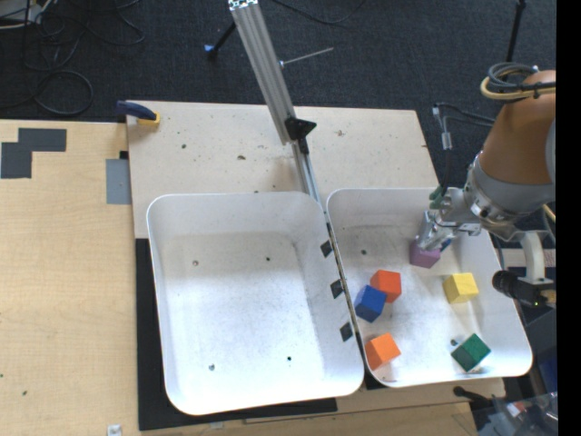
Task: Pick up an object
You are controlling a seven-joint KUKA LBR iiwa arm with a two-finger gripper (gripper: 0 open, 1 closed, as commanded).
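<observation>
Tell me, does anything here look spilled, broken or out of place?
Nothing looks spilled or broken. The blocks lie scattered at odd angles in the right bin; the blue block touches an orange block. The gripper sits right over the purple block.

Two shallow white bins on the worktop (227,148): left bin (182,216) and right bin (381,203), divided by a shared rim.

Six blocks in total, all in the right bin:
- Two orange blocks: one (387,283) near the shared rim, one (383,349) nearer the front edge.
- One blue block (369,302), touching the first orange block.
- One yellow block (461,287).
- One green block (470,351).
- One purple block (424,254).
</observation>
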